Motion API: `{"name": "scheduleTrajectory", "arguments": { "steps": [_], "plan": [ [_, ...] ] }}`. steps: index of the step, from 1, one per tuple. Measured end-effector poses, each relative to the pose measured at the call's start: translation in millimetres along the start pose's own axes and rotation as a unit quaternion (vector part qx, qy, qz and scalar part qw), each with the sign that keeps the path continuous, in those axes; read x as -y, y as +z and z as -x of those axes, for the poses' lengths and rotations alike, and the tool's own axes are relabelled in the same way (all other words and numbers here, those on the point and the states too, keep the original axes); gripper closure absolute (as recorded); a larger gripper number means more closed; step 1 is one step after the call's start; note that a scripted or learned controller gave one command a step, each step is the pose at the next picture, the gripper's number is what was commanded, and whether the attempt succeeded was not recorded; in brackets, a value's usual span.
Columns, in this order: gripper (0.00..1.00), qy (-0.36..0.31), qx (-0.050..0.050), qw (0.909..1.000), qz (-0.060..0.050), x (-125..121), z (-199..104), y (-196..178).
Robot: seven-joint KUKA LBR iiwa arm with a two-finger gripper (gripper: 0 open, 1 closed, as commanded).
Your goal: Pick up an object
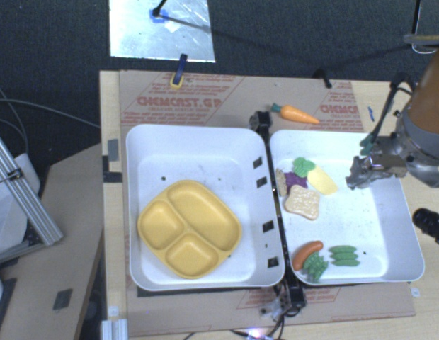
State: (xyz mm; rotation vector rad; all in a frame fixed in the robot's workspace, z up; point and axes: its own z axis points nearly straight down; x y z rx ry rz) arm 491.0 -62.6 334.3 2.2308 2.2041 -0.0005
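A bench (226, 94) covered in printed brown cardboard carries two white bins, left bin (145, 151) and right bin (396, 225). A toy carrot (296, 113) lies on the cardboard behind them, and a blue-and-yellow clip (179, 71) sits at its far edge.

- Most of the floor of the left white bin (145, 147) is taken up by a yellow three-compartment plastic tray (189, 227); a bare strip is left along the bin's upper edge.
- In the right white bin (396, 250), toy foods are clustered at the left side and lower edge: a toast slice (303, 202), a pale yellow lemon-like piece (321, 181), an orange sausage (306, 253), green pea pods (343, 256).
- Open floor is left at the right bin's centre and right.
- An orange toy carrot (296, 113) lies on the cardboard above the bins.
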Motion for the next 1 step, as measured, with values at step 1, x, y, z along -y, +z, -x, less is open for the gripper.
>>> {"name": "scheduleTrajectory", "arguments": {
  "steps": [1],
  "plan": [
    [1.00, -0.012, -0.004, 0.9999, -0.008, -8.1, -105.8, 149.0]
  ]
}}
